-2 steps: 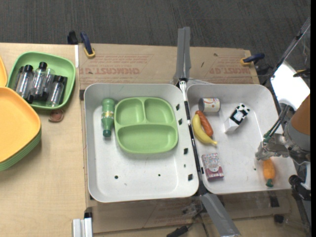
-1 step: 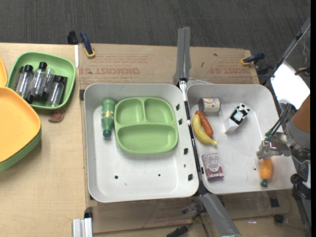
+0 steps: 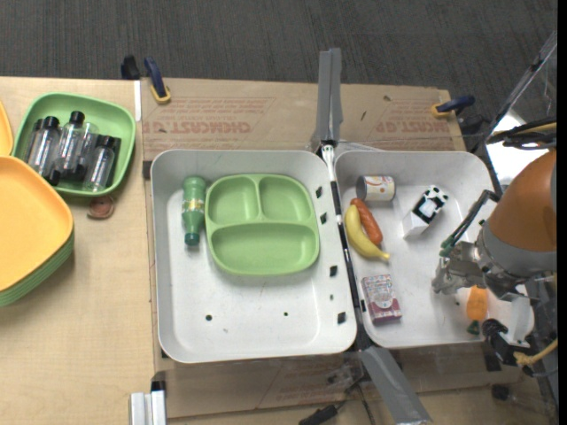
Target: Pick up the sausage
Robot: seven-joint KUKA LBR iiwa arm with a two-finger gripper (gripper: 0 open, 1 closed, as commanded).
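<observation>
The sausage [image 3: 369, 223], reddish-orange and short, lies in the right bin [image 3: 416, 330] near its left wall, pressed against a yellow banana [image 3: 359, 236]. My gripper [image 3: 453, 271] hangs low over the right side of the same bin, well to the right of the sausage and a bit nearer the front. The grey wrist and orange band above it cover part of the bin's right edge. Nothing of the sausage is near the gripper.
The right bin also holds a small can [image 3: 378, 188], a black-and-white box [image 3: 429, 207], a pink packet [image 3: 380, 296] and an orange item [image 3: 477, 303] beside the gripper. In the left bin [image 3: 177, 326] lie a green divided tray [image 3: 262, 223] and a green bottle [image 3: 192, 208].
</observation>
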